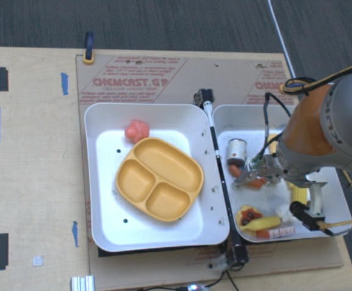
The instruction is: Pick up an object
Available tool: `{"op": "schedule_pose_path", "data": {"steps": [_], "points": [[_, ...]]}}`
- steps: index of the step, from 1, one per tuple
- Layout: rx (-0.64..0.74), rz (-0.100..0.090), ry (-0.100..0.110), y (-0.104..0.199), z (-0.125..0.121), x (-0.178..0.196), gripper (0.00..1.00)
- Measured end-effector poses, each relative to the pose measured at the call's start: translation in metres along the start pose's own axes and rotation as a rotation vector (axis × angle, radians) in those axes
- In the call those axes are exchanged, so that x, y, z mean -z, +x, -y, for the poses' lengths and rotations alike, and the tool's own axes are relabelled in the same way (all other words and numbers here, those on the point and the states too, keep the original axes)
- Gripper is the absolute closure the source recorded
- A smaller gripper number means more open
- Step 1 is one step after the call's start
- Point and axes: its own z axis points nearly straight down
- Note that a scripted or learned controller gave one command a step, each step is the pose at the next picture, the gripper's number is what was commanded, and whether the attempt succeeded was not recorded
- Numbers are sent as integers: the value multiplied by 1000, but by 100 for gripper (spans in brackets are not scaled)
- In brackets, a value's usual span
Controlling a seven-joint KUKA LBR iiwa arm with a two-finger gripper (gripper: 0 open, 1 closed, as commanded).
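Observation:
My gripper (253, 176) is low inside the right bin (340, 220), reaching in from the right under the orange-banded wrist (309, 126). Directly beneath it lies a small orange-red object (256, 185), and a small orange piece (233, 170) sits just to its left. A metallic can (236, 150) lies a little up and left of the gripper. Near the bin's front edge rest a yellow banana (262, 224), a red and yellow item (249, 213) and a white lump (283, 209). A yellow block (298, 193) shows partly under the arm.
The left bin (97, 162) holds a yellow divided plate (159, 179) and a pink lump (137, 130) at its back. A black divider rail (215, 144) runs between the bins. Cables loop around the wrist.

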Motion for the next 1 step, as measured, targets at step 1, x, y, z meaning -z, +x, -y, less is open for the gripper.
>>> {"op": "schedule_pose_path", "data": {"steps": [1], "points": [[1, 2, -3, 0, -1, 11, 100]]}}
